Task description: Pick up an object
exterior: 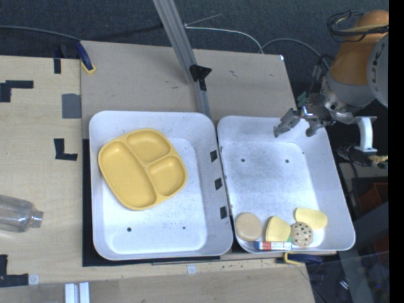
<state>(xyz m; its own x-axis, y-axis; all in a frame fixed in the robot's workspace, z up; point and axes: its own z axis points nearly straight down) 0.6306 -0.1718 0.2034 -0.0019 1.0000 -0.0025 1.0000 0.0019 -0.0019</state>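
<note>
My gripper (298, 127) hangs over the far right corner of the right bin (271, 169), its two fingers spread open with nothing between them. The grey arm with the orange band comes in from the upper right. At the near edge of the right bin lies a cluster of small objects: a tan round piece (248, 226), a yellow wedge (276, 230), a speckled cookie (302, 235), a yellow chip-like piece (310, 218) and a thin white, red and blue stick (273, 246). They lie far below the gripper in the view.
A yellow three-compartment plate (142, 166) lies in the left bin (151, 232). A grey metal pole (178, 33) slants down to the gap between the bins. A clear plastic bottle (17, 214) lies on the bench at far left.
</note>
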